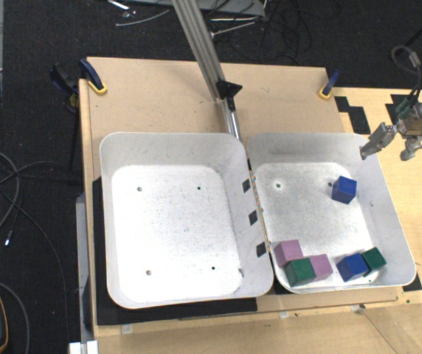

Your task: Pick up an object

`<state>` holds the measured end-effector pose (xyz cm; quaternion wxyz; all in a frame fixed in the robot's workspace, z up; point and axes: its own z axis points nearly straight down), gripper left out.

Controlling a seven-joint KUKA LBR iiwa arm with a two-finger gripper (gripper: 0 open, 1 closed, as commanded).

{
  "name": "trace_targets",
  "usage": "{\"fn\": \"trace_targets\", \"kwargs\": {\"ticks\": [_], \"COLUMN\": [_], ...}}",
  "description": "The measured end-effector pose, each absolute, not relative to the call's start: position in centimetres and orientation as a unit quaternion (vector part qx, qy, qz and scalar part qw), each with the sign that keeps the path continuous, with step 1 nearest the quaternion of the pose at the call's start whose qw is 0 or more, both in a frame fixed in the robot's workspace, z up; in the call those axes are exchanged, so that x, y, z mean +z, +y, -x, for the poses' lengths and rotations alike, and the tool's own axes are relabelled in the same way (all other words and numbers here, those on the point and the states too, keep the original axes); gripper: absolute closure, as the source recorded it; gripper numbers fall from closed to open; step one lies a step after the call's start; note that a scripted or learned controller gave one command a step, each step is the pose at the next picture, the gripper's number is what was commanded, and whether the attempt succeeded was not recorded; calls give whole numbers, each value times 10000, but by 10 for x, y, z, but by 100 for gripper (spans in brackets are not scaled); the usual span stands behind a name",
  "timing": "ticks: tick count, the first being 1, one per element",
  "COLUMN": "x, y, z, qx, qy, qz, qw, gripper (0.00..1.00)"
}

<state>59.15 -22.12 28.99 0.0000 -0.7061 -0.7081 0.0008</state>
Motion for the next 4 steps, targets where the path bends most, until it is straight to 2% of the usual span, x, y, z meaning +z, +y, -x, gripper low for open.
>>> {"fn": "trace_targets", "kwargs": {"ticks": [1, 2, 3, 4], "x": [180, 94, 106, 171], "y": [-219, -224, -224, -134], "z": [-590, -613, -613, -618], "qx": [21, -4, -2, -33], "qy": [-7071, -7082, -7080, -7105], "qz": [7071, 7060, 7062, 7036], "qw": [35, -5, -19, -19], "gripper": [0, 0, 100, 100]}}
